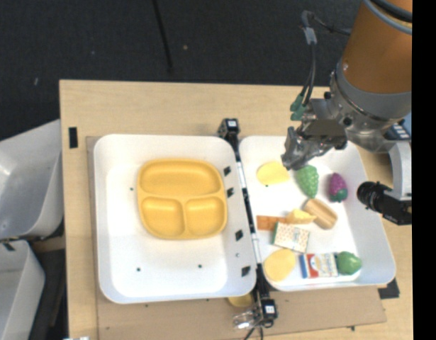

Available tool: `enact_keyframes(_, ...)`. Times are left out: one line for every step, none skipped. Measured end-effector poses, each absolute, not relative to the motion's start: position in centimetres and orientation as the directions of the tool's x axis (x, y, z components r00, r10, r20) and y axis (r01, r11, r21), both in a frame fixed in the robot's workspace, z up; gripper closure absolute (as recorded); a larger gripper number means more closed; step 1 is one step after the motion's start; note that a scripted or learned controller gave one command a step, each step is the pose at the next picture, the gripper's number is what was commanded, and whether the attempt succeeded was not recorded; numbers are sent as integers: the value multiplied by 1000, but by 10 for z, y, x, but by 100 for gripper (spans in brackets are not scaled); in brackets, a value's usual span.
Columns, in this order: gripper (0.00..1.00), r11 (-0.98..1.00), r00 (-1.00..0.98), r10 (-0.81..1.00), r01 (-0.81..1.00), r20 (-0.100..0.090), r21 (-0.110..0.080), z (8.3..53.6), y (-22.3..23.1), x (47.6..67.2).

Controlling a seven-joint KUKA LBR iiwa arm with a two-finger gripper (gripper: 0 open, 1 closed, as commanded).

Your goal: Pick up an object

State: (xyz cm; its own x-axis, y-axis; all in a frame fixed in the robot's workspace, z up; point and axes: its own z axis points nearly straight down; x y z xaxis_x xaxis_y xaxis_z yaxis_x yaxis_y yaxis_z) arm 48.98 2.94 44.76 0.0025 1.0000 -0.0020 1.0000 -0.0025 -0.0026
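My gripper hangs over the back of the right bin, just above and between a yellow lemon-like piece and a green bumpy vegetable. Nothing shows between its dark fingers. A purple piece lies right of the green one. Further forward lie a tan bread-like roll, a small yellow wedge, an orange block, a white packet, a yellow round piece, a red-white-blue carton and a green piece.
The left bin holds a yellow three-compartment plate. A black divider rail with clips runs between the bins. The arm's orange and grey body looms over the right bin's back corner. A black fixture sits at the right edge.
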Motion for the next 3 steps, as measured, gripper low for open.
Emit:
enact_keyframes(100,-4,4,1000,1000,-2,1,444,-34,490)
enact_keyframes(100,11,-11,1000,1000,2,9,514,64,490)
enact_keyframes(100,-2,2,1000,1000,-2,-3,421,26,490)
